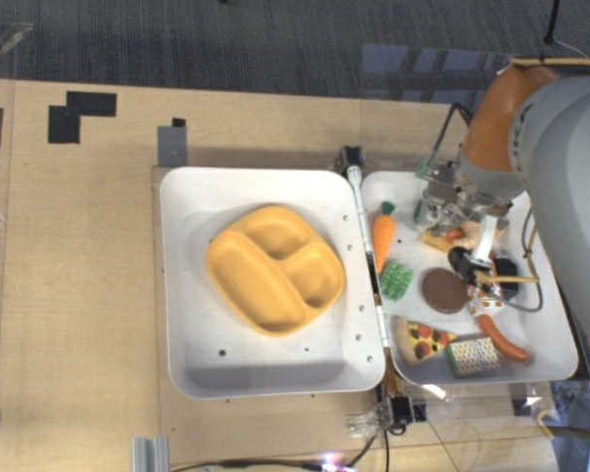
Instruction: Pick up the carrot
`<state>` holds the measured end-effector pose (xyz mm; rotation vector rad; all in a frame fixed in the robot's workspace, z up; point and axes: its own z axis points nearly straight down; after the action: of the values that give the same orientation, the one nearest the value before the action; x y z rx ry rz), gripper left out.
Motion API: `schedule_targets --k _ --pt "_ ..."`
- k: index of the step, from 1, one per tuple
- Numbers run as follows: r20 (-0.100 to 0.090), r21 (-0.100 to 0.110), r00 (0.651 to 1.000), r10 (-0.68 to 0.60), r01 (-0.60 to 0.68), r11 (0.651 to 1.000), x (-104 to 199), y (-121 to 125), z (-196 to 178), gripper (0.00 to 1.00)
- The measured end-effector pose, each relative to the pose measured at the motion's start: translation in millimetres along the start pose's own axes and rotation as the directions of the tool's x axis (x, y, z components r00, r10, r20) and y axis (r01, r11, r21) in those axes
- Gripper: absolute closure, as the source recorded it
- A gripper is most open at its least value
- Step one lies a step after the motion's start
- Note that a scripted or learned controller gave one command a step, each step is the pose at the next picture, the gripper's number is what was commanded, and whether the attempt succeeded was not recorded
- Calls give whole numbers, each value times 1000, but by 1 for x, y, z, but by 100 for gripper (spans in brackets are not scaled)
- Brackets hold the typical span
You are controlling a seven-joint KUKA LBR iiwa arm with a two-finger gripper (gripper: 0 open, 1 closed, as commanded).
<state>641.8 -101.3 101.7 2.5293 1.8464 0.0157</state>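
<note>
A pale wooden bench [69,293] fills most of the view, with dark carpeted floor [275,18] beyond its far edge and a few black marks near its far left corner. From the right the grey arm [570,165] reaches in, its orange band [497,116] bent down over the right bin [560,357], so the wrist hangs above that bin's far part. The left bin [187,362] holds a yellow divided plate [273,266] set at a slant. The gripper [450,220] sits low over the right bin's far middle, above a small orange-and-yellow piece; whether its fingers are spread or closed cannot be told. The carrot [383,238] lies in the right bin by its left wall, green top pointing far, to the left of the gripper and apart from it. Nearer lie a green toy [395,279], a brown disc [444,290], a pizza slice [425,340], a sausage [502,338] and a small speckled block [472,356].
</note>
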Motion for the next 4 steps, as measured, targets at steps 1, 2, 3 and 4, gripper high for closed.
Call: schedule_targets --k 1,2,3,4 --pt "0 1 1000 -1 1 1000 0 0 1 0" --pt "2 6 976 217 -217 976 11 -23 14 0" --pt "1 7 916 402 -402 916 11 -33 14 0" --pt "0 3 586 810 -810 586 36 -11 -88 0"
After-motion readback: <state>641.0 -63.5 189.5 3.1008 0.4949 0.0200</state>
